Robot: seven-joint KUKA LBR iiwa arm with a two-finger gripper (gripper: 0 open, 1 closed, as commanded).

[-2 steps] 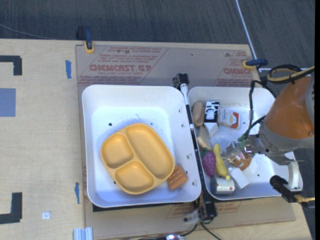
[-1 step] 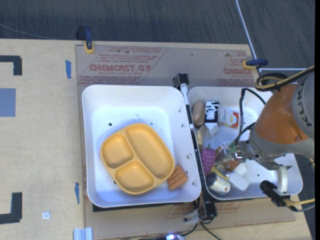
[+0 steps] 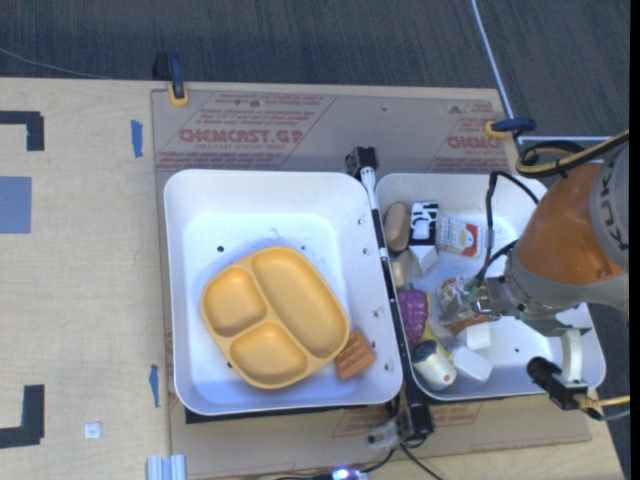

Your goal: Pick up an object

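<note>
Down front, the left bin (image 3: 190,268) holds a yellow divided plate (image 3: 272,314) with a brown block (image 3: 353,356) at its corner. The gripper (image 3: 470,303) hangs low over the right bin (image 3: 580,363) clutter, beside a purple packet (image 3: 413,313); its grip state — cannot tell.

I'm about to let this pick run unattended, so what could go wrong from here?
1. The right bin is crowded: the purple item, white cup and white blocks lie close together, so a grasp may catch two things or slip.
2. The arm hangs low over that clutter and may knock items aside.
3. The cable loops near the arm and could snag.
</note>
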